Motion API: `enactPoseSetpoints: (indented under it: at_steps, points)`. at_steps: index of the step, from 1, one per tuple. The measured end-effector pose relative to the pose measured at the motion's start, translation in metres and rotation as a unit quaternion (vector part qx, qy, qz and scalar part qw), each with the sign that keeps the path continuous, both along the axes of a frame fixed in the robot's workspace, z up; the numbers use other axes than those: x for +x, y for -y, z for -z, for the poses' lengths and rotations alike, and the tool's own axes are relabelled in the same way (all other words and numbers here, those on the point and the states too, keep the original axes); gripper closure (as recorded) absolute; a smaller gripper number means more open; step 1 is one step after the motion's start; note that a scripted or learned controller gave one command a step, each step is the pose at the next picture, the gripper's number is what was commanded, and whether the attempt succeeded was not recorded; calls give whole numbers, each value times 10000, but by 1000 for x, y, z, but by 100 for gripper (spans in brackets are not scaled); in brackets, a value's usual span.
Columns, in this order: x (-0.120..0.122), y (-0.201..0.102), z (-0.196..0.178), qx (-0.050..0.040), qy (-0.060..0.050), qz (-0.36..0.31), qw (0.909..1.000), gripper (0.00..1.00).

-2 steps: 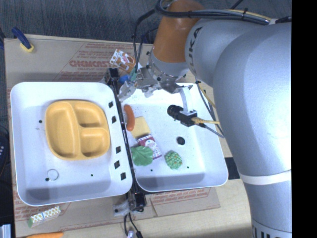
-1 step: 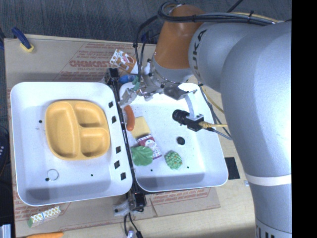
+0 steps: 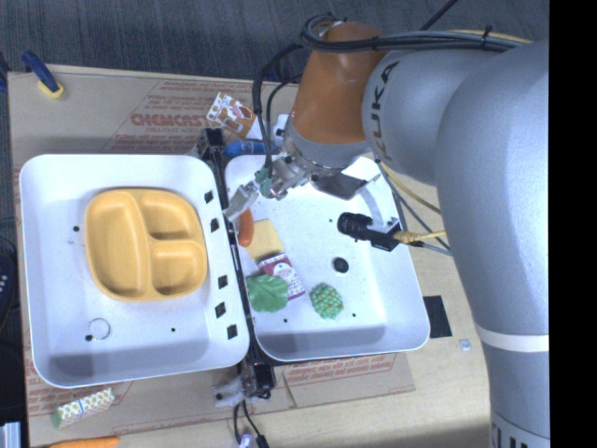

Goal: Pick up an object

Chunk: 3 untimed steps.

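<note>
Looking down on the bench, take the divider (image 3: 227, 241) between the two bins as your landmark; you see it as a dark strip with black clips.

Right of the divider, the right bin (image 3: 392, 297) holds the loose items. An orange piece (image 3: 245, 229) lies just beside the divider, with a pale yellow block (image 3: 266, 239) touching it on the far side. Below these sit a small printed packet (image 3: 283, 273), a green leaf-shaped toy (image 3: 268, 293) and a green knobbly ball (image 3: 326, 301). A black cylinder (image 3: 366, 231) lies well right of the divider. Note the bare white floor between the ball and the cylinder and along the bin's lower wall.

Left of the divider, the left bin (image 3: 42, 250) carries a yellow compartment tray (image 3: 145, 243) with open floor all around it.

The gripper (image 3: 244, 199) hangs at the upper end of the divider, just above the orange piece. You cannot tell its grasp state; nothing is seen held.
</note>
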State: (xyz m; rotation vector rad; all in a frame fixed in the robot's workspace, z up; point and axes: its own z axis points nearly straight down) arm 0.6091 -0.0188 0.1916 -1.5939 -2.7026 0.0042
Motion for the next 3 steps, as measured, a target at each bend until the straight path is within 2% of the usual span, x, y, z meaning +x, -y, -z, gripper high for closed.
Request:
enactPoseSetpoints:
  at_steps: [1, 2, 3]
  points:
    - [-12, 6, 0, 5, 6, -1862, 9825, 0]
    - [-21, -14, 0, 10, 2, -2567, 9665, 0]
    - [-41, 4, 0, 17, 6, -4989, 8667, 0]
